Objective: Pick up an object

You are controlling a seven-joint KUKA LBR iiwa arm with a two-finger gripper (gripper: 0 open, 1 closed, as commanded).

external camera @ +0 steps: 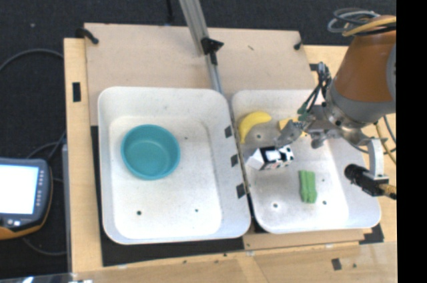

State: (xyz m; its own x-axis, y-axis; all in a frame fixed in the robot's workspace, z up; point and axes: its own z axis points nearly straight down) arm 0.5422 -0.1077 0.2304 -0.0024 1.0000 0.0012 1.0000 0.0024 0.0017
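Observation:
In the right bin (353,208) lie a yellow rounded object (253,123), a small black-and-white block (273,156) and a green oblong piece (307,186). My gripper (293,131) hangs over the bin's upper middle, just right of the yellow object and above the black-and-white block. A small yellow bit shows right by the fingers; I cannot tell whether it is held. The arm's orange band (367,68) fills the upper right.
The left bin (200,208) holds a teal bowl (151,151). A slanted metal pole (193,8) runs from the top down to the gap between the bins. A tablet-like screen (20,191) sits off the bench at left. Cables hang by the arm at right.

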